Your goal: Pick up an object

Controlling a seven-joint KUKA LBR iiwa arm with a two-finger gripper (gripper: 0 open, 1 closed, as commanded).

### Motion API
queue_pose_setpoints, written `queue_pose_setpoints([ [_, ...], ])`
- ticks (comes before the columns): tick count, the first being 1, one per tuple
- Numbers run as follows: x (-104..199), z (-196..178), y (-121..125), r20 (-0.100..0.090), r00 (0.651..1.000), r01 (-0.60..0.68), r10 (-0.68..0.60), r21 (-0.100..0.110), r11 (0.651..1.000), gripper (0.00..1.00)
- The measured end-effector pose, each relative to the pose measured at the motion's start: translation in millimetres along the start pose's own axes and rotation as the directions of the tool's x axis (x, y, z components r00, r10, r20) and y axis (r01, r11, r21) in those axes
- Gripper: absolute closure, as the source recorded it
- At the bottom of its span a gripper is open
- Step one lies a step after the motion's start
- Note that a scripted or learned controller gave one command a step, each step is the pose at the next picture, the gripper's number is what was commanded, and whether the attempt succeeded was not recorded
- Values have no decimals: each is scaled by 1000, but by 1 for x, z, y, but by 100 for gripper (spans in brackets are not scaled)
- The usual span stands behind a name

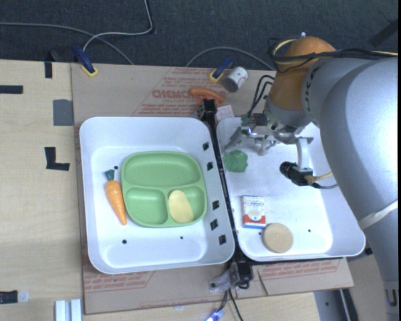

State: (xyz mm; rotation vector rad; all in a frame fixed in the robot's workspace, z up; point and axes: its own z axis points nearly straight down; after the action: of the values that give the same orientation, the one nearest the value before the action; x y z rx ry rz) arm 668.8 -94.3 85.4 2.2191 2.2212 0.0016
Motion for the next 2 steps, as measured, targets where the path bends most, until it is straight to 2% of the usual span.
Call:
queue_pose_setpoints([
  [1,-3,0,-9,1,1000,1,-1,0,1000,0],
  [2,0,-1,-37,2,1000,-1,1,0,1000,0],
])
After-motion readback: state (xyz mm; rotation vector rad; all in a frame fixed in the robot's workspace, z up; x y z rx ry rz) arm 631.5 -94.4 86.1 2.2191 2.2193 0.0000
